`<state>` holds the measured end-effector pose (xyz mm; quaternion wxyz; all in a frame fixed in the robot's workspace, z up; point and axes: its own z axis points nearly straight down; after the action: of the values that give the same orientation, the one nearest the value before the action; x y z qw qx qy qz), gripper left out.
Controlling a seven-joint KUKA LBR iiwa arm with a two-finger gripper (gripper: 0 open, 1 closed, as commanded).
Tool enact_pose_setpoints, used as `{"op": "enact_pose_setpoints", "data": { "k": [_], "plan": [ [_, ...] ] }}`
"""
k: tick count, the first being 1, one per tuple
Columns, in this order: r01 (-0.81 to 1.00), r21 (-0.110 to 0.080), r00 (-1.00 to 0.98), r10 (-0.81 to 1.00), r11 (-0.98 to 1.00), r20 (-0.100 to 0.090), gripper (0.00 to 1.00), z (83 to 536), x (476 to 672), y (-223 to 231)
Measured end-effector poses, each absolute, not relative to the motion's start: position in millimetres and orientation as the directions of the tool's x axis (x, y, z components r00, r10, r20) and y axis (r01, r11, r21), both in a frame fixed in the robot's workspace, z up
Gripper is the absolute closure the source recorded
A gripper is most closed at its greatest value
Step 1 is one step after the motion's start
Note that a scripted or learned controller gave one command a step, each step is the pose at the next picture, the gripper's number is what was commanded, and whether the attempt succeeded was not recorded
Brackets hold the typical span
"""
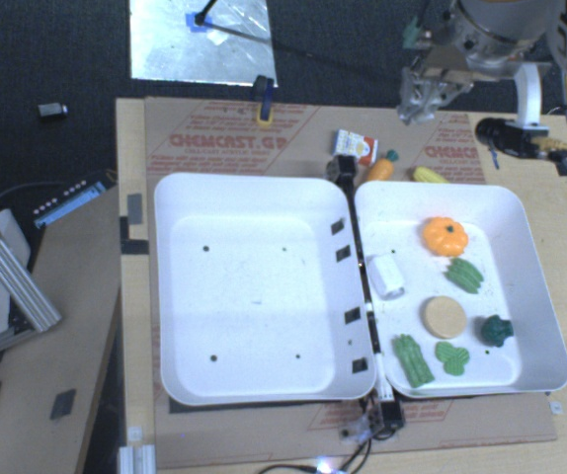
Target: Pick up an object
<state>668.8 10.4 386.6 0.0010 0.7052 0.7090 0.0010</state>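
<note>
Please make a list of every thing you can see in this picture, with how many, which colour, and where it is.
bins: 2, white, side by side on the bench
pumpkin: 1, orange, right bin, far part
white cylinder: 1, white, right bin, near its left wall
leafy piece: 1, green, right bin, below the pumpkin
disc: 1, tan, right bin, middle
dark green piece: 1, right bin, right of the disc
asparagus-like piece: 1, green, right bin, near edge
small green piece: 1, right bin, beside it
carrot: 1, orange, behind the bins
yellow piece: 1, behind the right bin
gripper: 1, grey, above the board behind the right bin
</note>
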Motion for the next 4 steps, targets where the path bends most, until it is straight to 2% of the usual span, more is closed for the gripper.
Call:
{"op": "enact_pose_setpoints", "data": {
  "k": [2, 3, 4],
  "plan": [
    [1.000, 0.002, -0.006, 1.000, 0.006, 0.000, 1.00, 365, 668.6, 66],
    [1.000, 0.022, -0.007, 1.000, 0.007, 0.003, 1.00, 547, 667.8, 81],
    [1.000, 0.000, -0.009, 1.000, 0.009, 0.003, 1.00, 516, 585.9, 116]
  ]
}}
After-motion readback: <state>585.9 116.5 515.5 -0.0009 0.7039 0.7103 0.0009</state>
